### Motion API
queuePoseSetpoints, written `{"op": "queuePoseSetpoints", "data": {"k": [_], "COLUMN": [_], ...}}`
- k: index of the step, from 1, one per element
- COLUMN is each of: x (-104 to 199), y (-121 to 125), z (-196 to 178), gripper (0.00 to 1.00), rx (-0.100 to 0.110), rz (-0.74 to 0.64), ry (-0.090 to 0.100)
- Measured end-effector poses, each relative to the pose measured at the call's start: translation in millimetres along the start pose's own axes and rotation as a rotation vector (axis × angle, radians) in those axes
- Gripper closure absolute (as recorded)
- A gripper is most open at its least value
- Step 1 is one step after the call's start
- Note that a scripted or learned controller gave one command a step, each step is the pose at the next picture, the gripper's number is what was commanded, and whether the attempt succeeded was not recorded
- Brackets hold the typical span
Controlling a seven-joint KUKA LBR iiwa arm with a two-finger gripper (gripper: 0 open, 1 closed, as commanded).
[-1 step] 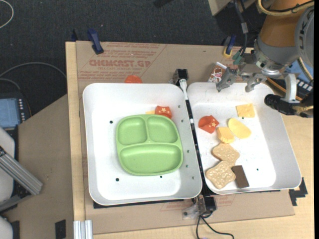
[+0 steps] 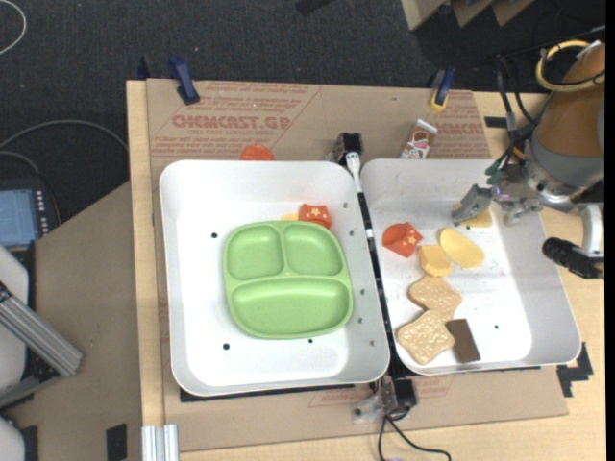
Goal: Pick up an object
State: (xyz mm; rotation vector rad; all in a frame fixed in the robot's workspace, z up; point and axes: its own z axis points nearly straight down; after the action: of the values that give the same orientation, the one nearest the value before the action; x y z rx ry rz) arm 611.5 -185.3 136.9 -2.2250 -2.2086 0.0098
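Low over the right bin (image 2: 538, 305), the gripper (image 2: 478, 205) hangs near that bin's far edge, at about one o'clock from its middle, at the end of the grey arm (image 2: 567, 133) that comes in from the right. Its two grey fingers (image 2: 468, 206) point down and to the left and seem spread a little apart, though how wide they stand cannot be told for sure. A small pale yellow piece (image 2: 479, 220) lies right under the fingertips; whether it is gripped or only lying on the bin floor cannot be told.

Just at six o'clock from the gripper lies a yellow oval food piece (image 2: 464, 247), and touching it at its eight o'clock side is a smaller yellow chunk (image 2: 434, 259). At nine o'clock from those sits a red cube-like piece (image 2: 402, 239), close to the divide between the bins. Farther toward six o'clock are two tan cracker-shaped pieces: one (image 2: 435, 295) near the bin's middle, the other (image 2: 424, 338) at the near edge, with a small dark brown bar (image 2: 462, 340) beside it at three o'clock.

Across the divide, the left bin (image 2: 192, 257) holds a green sectioned plate (image 2: 286, 279) in its middle, and a red piece with a bit of yellow (image 2: 313, 214) touches the plate's rim at twelve o'clock.

Both bins rest on a brown board on the table (image 2: 231, 113). On the board beyond the bins lie a small carton (image 2: 419, 140) at eleven o'clock from the gripper and an orange item (image 2: 257, 153) behind the left bin.
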Motion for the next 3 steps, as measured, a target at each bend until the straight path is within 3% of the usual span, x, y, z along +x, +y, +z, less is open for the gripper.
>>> {"op": "queuePoseSetpoints", "data": {"k": [1,2,3], "x": [52,90,87], "y": [-24,-74,-71], "z": [30,54,43], "gripper": [0.00,0.00,1.00], "rx": [-0.002,-0.001,-0.011], "rz": [-0.010,-0.008,-0.005], "ry": [0.004,0.004,-0.001]}}
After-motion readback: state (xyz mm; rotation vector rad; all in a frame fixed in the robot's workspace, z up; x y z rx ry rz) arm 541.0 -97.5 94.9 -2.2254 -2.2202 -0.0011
